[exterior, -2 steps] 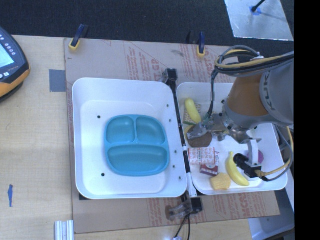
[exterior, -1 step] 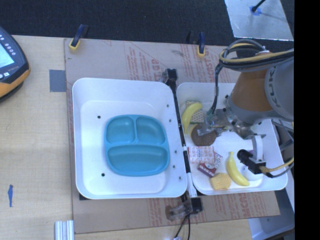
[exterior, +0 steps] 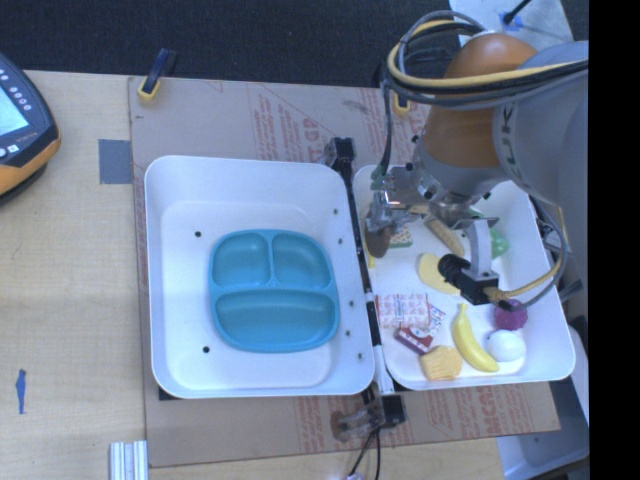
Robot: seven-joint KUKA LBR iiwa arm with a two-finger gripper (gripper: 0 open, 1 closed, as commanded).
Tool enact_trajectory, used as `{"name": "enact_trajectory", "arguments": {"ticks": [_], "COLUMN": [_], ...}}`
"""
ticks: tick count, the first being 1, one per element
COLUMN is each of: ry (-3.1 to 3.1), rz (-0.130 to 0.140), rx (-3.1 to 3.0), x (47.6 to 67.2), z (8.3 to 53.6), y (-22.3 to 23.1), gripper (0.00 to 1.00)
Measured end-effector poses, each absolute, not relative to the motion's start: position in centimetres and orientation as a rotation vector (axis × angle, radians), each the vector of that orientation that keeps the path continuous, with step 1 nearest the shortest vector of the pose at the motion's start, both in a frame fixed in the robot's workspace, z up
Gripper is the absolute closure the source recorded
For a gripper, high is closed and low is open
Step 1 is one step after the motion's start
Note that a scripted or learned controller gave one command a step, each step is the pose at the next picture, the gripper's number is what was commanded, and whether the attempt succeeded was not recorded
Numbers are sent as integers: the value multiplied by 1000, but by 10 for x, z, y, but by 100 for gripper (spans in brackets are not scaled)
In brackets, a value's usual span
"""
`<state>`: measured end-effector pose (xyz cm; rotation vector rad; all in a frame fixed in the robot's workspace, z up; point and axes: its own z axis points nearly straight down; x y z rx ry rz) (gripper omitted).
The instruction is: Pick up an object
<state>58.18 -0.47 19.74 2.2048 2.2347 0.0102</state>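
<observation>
Holding a blue plate (exterior: 273, 290), left bin (exterior: 170, 268); toy food (exterior: 470, 336), right bin (exterior: 545, 363)

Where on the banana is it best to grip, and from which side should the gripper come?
Probably the banana is best gripped at its middle, from above, with the fingers across its narrow width. It lies flat in the right bin, running from upper left to lower right. The white ball is close on its right and a yellow block on its left, so the fingers have little room.

Two glossy white plastic bins (exterior: 160, 268) rest on a matt brown cardboard sheet (exterior: 280, 118) over the pale wood-look worktop (exterior: 60, 298). Left of the metal end effector (exterior: 382, 230), a smooth blue plastic divided plate (exterior: 272, 290).
</observation>
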Motion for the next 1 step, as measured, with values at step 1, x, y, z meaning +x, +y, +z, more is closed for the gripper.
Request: {"name": "enact_trajectory", "arguments": {"ticks": [1], "ry": [2224], "rz": [-13], "rx": [2226], "x": [513], "z": [191], "y": [-61], "gripper": [100]}}
